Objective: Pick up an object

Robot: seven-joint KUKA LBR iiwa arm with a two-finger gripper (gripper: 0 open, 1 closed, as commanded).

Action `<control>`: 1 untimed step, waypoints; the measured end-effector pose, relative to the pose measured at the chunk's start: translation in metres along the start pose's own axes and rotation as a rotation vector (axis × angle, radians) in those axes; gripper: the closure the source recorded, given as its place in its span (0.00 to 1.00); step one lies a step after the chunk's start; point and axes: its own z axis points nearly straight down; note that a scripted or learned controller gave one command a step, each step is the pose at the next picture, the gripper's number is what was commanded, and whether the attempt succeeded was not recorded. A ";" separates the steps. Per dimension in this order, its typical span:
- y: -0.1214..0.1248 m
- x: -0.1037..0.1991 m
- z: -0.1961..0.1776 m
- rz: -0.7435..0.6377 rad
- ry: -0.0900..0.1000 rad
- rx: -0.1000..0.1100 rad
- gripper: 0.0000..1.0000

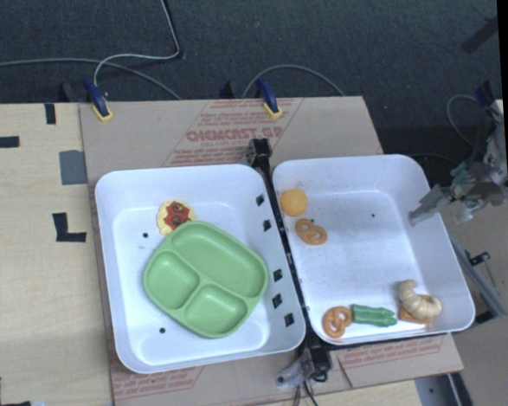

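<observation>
The right bin (365, 177) holds an orange ball (294, 202) and a pretzel (311, 232) near its left wall. Along its front edge lie a second pretzel (337, 320), a green pickle-like piece (372, 315) and a pale croissant-like piece (417, 301). My gripper (429, 205) hangs at the right rim of this bin, well apart from all of these, and nothing shows in it.
The left bin (118, 251) bears a green divided plate (205, 277) and a small yellow-and-red toy food (175, 215) behind it. A black divider with clips (276, 240) runs between the bins. Cables and blue clamps (99, 103) lie at the back of the cardboard.
</observation>
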 end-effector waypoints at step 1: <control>0.057 0.077 0.052 -0.003 0.002 0.001 0.00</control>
